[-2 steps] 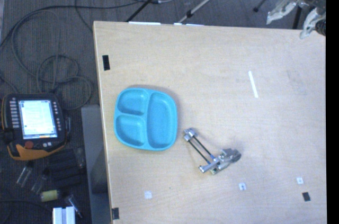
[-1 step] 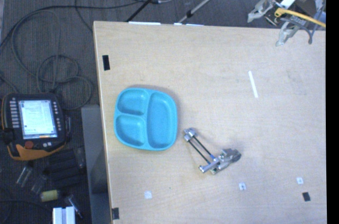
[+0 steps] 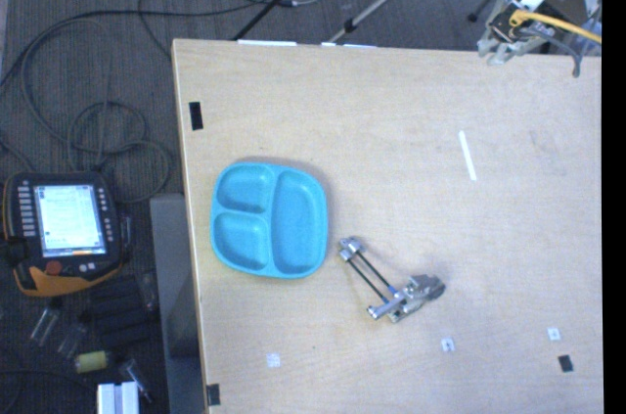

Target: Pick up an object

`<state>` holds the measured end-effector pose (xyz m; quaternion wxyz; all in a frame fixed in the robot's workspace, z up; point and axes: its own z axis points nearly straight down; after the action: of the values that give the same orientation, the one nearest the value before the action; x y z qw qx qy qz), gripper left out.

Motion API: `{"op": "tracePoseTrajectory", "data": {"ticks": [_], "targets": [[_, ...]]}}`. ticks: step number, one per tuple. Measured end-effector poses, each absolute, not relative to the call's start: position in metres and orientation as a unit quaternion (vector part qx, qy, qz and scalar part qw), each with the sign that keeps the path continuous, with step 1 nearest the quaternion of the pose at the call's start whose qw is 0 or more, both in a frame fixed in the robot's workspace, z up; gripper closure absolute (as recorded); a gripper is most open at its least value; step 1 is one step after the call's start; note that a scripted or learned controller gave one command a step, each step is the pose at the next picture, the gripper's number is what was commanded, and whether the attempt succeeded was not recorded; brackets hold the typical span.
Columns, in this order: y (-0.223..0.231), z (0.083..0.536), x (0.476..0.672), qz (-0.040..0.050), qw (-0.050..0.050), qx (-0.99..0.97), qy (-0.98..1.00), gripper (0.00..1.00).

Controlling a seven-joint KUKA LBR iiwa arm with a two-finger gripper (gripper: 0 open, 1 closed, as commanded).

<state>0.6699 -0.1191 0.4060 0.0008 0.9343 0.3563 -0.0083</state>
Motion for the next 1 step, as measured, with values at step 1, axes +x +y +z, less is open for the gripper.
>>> {"op": "tracePoseTrajectory", "data": {"ticks": [1], "targets": [[-0.1422,0.4316,0.6506,-0.0035,0.0,0.989,0.15,1.0]]}}
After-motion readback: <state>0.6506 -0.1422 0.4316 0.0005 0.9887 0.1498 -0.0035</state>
